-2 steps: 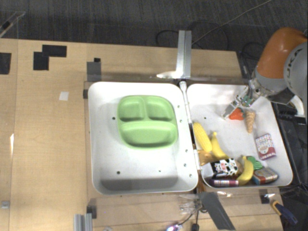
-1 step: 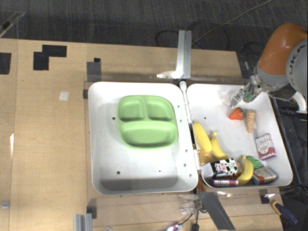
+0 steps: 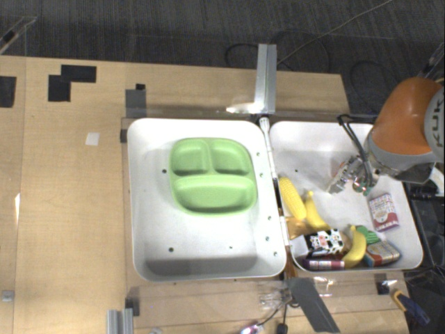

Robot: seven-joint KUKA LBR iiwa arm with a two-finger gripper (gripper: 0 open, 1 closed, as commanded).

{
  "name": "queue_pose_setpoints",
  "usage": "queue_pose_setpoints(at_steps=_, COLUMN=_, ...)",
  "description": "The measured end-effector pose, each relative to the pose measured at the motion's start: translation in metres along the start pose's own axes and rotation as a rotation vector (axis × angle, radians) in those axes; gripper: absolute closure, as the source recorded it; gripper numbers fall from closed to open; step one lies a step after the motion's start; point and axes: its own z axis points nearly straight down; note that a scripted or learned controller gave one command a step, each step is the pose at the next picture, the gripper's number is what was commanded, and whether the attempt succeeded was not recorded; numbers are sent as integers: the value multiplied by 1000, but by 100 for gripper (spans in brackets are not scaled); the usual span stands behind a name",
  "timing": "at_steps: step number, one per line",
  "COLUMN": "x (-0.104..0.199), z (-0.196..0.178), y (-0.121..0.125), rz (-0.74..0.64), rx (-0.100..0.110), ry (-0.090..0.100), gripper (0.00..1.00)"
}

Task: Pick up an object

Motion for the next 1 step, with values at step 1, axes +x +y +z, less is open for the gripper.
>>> queue_pose_setpoints(at_steps=1, x=-4, z=1, y=19, rz=408, rx=2, ry=1, gripper=100)
